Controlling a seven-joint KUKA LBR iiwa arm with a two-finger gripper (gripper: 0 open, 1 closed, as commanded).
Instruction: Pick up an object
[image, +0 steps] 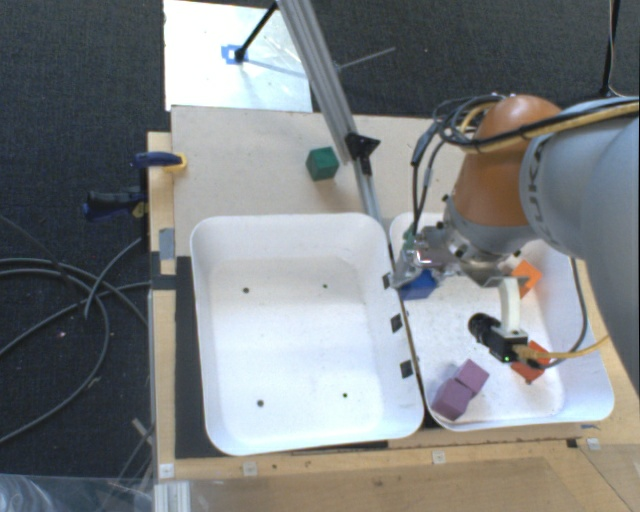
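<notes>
The gripper (414, 262), jaw state impossible to tell, hangs at the blue block (420, 285), nine o'clock in the right bin (590, 395); seemingly light, rigid, graspable across flat faces.

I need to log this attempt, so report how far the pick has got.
Done: the arm has reached into the right bin, with the claw low at its left wall. In hand: it sits right at a blue block, but a grip on it cannot be confirmed. Left: securing and lifting an object. The purple blocks and orange pieces lie untouched in the bin.
</notes>
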